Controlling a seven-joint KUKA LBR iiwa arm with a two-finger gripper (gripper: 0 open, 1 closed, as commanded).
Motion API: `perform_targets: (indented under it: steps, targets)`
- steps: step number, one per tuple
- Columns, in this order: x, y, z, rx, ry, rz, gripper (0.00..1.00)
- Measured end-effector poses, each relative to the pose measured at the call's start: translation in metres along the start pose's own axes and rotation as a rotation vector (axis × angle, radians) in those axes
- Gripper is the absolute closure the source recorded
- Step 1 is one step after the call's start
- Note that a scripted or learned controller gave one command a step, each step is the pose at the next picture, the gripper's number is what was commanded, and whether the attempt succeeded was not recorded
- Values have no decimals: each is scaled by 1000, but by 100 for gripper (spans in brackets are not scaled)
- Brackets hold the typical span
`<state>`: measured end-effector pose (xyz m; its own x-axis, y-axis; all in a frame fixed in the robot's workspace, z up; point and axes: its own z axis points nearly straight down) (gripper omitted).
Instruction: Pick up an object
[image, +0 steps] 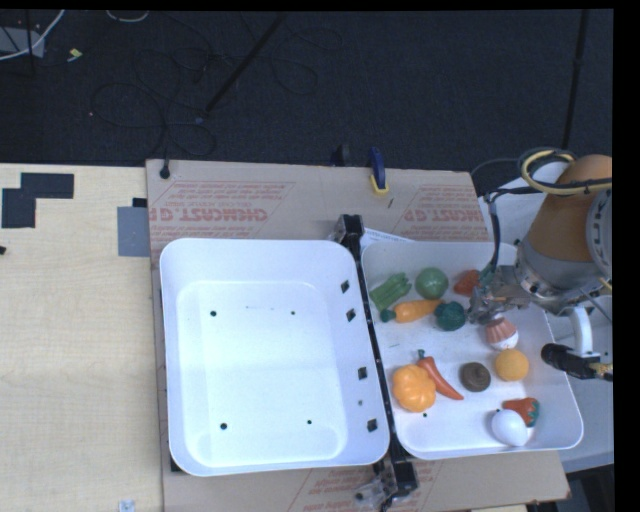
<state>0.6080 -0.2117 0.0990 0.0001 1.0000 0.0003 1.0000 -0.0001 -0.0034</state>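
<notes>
The gripper (492, 302) hangs low in the right bin (560, 425); whether it grasps anything I cannot tell (too blurred). A dark green ball (450, 316) lies just beside it: centre over that before closing.

Two bins side by side on the table (70, 350): left bin (190, 300) at frame centre, right bin (560, 420) toward the lower right, holding scattered food items (440, 340). The gripper (492, 300) sits over the right bin's upper right part.
</notes>
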Motion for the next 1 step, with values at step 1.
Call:
perform_targets:
  steps: [1]
  targets:
    - [46, 37, 12, -3, 0, -4, 100]
